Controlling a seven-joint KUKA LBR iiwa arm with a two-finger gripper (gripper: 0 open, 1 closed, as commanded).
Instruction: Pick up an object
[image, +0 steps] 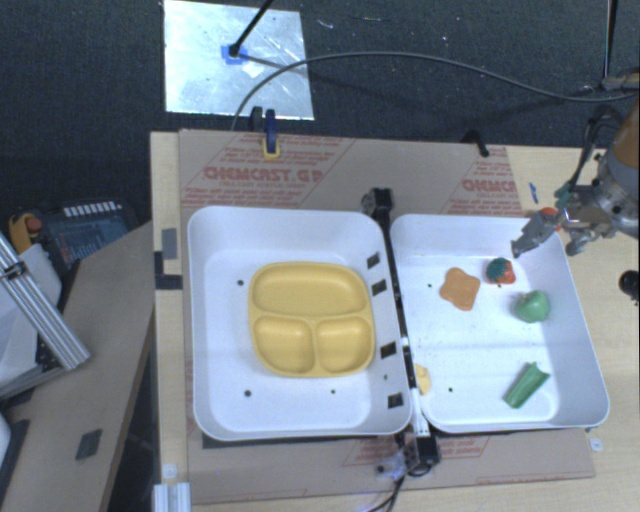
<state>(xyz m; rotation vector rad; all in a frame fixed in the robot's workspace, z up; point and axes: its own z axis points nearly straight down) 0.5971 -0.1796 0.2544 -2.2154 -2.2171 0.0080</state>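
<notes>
Overhead view of the bench (560, 170) with two white bins. The left bin (215, 300) contained a yellow divided tray (310, 318). The right bin (480, 345) contained four candidate objects: an orange piece (460, 289), a small red-and-green item (499, 270), a round green item (532, 306) and an elongated green item (525, 385); a small yellow piece (423, 379) lay at the divider between the bins. The gripper (530, 238) was above the right bin's far right corner, just beside the red-and-green item, with nothing visible in it; whether it was released or clenched could not be told. No object had been lifted, so, as judged, descent, grasp and lift all remained.
</notes>
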